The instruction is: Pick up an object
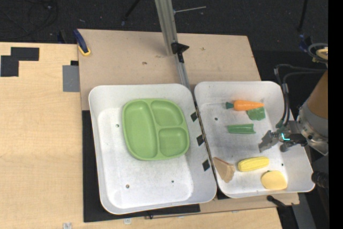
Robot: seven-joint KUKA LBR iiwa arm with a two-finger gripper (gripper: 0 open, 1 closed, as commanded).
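From my end, the right bin (214, 115) has all the small stuff, so any pick happens there. Nearest the camera at lower right sits a yellow lump (274, 180), then the toy corn (253, 164), my likely target, long axis running left-right and tilted slightly up to the right, with a tan wedge (224, 170) beside its left end. My claw (272, 140) hangs just above it in frame; can't tell its opening, nothing visibly in it. Further back: green stick (240, 128), carrot (246, 105). The left bin (102, 169) holds the green tray (156, 129).
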